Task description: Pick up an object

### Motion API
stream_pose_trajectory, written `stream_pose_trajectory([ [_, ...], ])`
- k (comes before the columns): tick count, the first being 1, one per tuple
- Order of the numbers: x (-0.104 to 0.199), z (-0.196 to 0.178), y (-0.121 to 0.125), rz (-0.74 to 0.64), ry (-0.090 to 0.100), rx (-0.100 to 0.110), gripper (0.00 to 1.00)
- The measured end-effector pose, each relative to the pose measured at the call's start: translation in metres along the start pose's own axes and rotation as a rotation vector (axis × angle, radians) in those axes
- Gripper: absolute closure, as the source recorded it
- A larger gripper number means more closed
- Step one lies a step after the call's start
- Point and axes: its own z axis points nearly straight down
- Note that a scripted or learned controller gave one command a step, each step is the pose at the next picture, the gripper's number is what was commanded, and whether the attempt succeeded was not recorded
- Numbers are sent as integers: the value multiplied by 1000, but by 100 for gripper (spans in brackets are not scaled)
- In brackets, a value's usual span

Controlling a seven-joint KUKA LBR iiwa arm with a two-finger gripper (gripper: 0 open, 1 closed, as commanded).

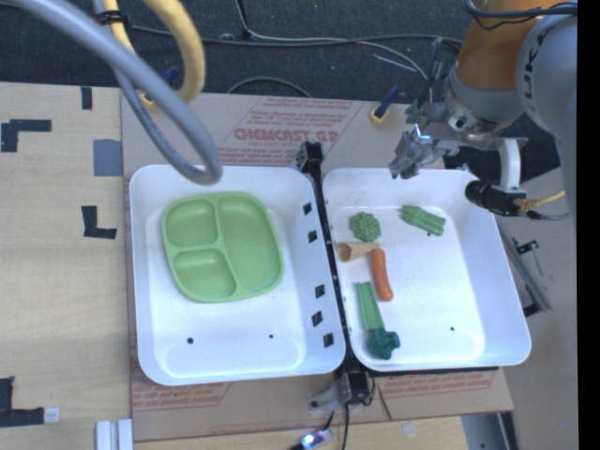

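Note:
The right bin (469,298) holds several toy foods: a green broccoli head (366,225), a small tan piece (346,250), an orange carrot (381,275), a long green stalk with a dark leafy end (374,321), and a green ridged vegetable (424,219). My gripper (409,162) hangs above the back edge of the right bin, up and to the left of the ridged vegetable. Nothing shows between its fingers.
The left bin (169,345) holds a green divided plate (222,247). A black divider (321,251) separates the two bins. Grey and yellow hoses (159,73) cross the upper left. Cables and a yellow-blue item (382,111) lie behind the bins.

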Motion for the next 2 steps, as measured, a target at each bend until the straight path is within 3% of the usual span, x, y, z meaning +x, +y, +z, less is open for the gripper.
stream_pose_trajectory([
  [2, 98, 0, -51, -3, 1, 9, 100],
])
